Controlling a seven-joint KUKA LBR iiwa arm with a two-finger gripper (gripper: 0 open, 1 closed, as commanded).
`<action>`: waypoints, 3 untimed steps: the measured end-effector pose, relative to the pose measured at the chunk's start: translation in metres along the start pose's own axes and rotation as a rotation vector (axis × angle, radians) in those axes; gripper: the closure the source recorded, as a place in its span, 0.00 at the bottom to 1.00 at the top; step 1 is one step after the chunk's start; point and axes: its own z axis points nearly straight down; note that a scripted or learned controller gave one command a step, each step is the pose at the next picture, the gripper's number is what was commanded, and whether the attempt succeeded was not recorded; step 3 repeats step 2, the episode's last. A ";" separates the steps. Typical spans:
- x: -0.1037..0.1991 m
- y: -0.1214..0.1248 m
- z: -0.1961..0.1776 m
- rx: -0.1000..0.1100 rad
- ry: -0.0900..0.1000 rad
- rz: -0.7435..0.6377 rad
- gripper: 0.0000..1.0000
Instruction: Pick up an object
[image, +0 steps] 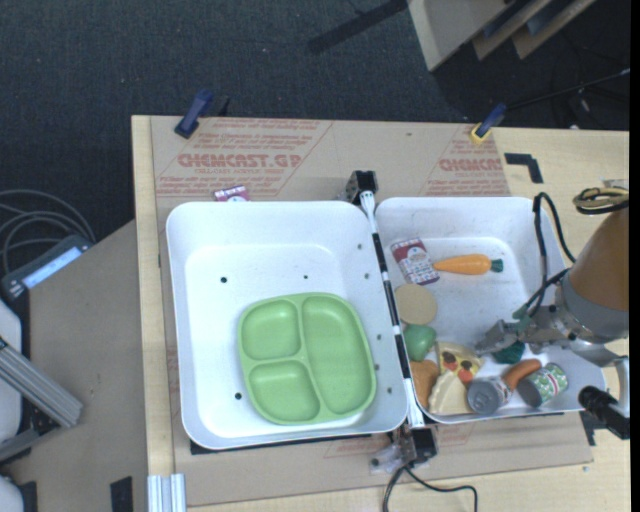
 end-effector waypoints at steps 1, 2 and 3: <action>0.000 0.001 -0.010 -0.004 -0.001 0.000 1.00; 0.090 0.043 -0.081 -0.004 0.000 -0.004 1.00; 0.090 0.043 -0.081 -0.004 0.000 -0.004 1.00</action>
